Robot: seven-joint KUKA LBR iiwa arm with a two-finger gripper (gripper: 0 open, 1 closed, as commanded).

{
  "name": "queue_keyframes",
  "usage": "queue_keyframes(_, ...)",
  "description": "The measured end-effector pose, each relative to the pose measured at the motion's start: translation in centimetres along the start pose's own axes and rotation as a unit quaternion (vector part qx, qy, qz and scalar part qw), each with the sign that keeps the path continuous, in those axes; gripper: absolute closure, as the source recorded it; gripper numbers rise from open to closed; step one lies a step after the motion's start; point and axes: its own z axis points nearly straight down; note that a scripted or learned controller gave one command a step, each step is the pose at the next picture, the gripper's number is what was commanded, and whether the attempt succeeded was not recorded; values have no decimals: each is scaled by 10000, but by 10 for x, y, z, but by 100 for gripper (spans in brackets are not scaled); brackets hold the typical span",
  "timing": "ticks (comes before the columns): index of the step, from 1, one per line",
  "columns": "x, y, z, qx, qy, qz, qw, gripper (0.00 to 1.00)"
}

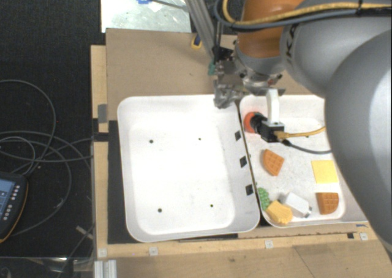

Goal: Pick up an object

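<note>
Bench edge [202, 247]: lying closest, running along under both bins.
Left bin [177, 209]: showing a wide white floor with four small dark dots, giving lots of room to move.
Right bin [300, 148]: sitting tight against the left bin and holding the things to pick.
Shared wall: carrying three small black tabs [243, 161] in a row.
Front of right bin: crowding with four things near the rim, being one yellow chunk [279, 213], one green bumpy piece [263, 196], one white block [297, 203] and one orange block [327, 202].
Middle of right bin: holding one orange wedge [273, 163] and one yellow square [324, 171], lying well apart.
Back of right bin: holding one red round thing [250, 122], sitting just beside a black part with a cable.
Count: making seven things in all.
Gripper [223, 98]: hanging over the far end of the shared wall; cannot tell whether open or closed, or whether touching the rim.
Arm [355, 87]: reaching in from the right, covering the right bin's far corner.
</note>
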Motion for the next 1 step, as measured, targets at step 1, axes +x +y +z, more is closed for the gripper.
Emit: queue_keyframes(1,-4,0,0,8,-14,21,10000,0)
